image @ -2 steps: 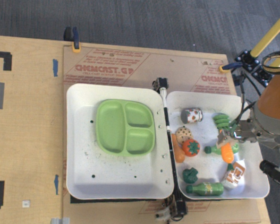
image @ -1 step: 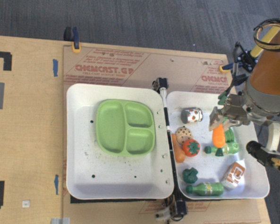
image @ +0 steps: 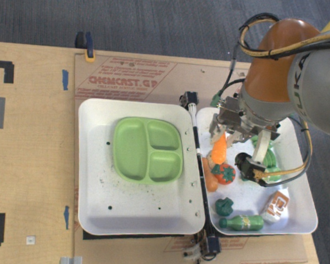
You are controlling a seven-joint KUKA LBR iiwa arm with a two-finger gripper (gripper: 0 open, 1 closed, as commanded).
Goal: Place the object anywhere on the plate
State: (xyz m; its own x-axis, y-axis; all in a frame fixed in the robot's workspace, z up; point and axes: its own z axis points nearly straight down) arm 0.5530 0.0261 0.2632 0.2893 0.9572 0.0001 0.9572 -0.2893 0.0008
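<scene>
A light green divided plate (image: pixel 136 149) lies in the left white bin (image: pixel 94 197). My gripper (image: pixel 225 135) hangs over the left part of the right bin (image: pixel 302 215), close to the divider between the bins. An orange carrot-shaped toy (image: pixel 219 150) sticks out downward between its fingers, and the gripper is shut on it. The carrot hangs to the right of the plate, past the left bin's rim.
Below the gripper in the right bin lie a red tomato toy (image: pixel 225 173) and another orange piece (image: pixel 210 180). Also there: a dark green broccoli (image: pixel 224 206), a green bottle (image: pixel 242 221), an orange-white packet (image: pixel 276 203), a green toy (image: pixel 268 155).
</scene>
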